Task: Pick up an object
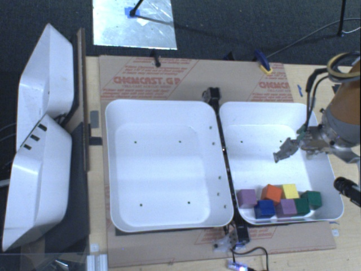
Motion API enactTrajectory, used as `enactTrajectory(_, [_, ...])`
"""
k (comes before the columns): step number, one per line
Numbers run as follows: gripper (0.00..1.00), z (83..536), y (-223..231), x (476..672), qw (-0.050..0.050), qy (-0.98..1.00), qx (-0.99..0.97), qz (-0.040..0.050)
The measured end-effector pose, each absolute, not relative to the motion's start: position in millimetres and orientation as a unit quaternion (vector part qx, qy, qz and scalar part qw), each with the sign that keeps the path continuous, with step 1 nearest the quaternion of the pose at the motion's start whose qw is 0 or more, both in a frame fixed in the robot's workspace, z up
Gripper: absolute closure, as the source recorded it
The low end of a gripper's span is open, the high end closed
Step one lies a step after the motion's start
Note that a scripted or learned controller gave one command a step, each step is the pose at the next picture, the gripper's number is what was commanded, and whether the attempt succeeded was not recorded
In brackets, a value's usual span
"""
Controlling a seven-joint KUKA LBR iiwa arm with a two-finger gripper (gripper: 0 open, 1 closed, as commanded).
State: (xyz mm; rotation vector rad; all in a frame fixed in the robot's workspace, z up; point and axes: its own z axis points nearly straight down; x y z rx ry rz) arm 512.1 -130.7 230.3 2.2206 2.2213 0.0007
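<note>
Blocks [279, 200] clustered at right bin's [248, 117] near edge, pincer [284, 151] above them, grip state unclear, holding nothing visible

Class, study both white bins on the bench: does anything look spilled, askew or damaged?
Nothing stands out. The blocks sit clustered in the near corner of the right bin, none spilled over its rim, and the gripper hangs above that bin.

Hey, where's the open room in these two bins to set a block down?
The left bin is bare floor from wall to wall. In the right bin, the far half is free, bordered by the divider and the tool. Its near edge is crowded: purple, blue, orange, yellow and green blocks huddle there.
</note>
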Motion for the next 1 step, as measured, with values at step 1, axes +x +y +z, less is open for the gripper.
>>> enactTrajectory(1, [0.0,276.9,-10.3,518.6,0.001,0.711,0.703,0.0027])
